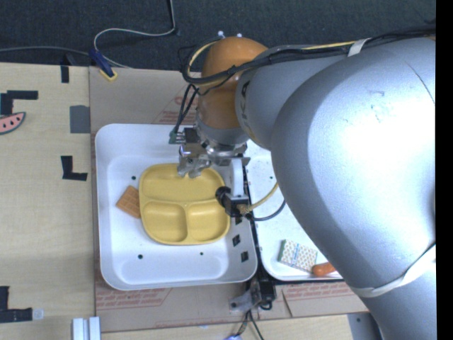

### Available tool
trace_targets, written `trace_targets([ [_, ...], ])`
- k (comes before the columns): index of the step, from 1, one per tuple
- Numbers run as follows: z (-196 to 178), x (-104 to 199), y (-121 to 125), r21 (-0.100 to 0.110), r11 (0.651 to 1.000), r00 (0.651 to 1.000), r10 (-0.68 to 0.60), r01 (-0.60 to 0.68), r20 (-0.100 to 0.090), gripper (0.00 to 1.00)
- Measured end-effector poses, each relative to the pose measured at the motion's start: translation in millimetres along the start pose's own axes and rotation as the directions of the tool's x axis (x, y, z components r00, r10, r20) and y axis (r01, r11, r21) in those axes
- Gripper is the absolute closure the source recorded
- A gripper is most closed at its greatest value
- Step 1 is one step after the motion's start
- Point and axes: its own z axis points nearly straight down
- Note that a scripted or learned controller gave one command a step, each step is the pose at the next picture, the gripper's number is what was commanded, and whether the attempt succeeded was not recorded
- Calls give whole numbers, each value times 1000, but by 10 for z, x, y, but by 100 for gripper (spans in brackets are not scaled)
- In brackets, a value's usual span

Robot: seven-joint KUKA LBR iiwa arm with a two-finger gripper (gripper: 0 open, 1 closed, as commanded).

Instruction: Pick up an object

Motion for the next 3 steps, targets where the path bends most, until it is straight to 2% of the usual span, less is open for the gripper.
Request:
trace_targets([
  [1,-792,64,393,-7,1000,1000,1,-1,0,100],
  [2,-972,736,507,-5,1000,1000,-1,1,-1,100],
  [3,-1004,979,572,-5,1000,1000,0,0,1,100],
])
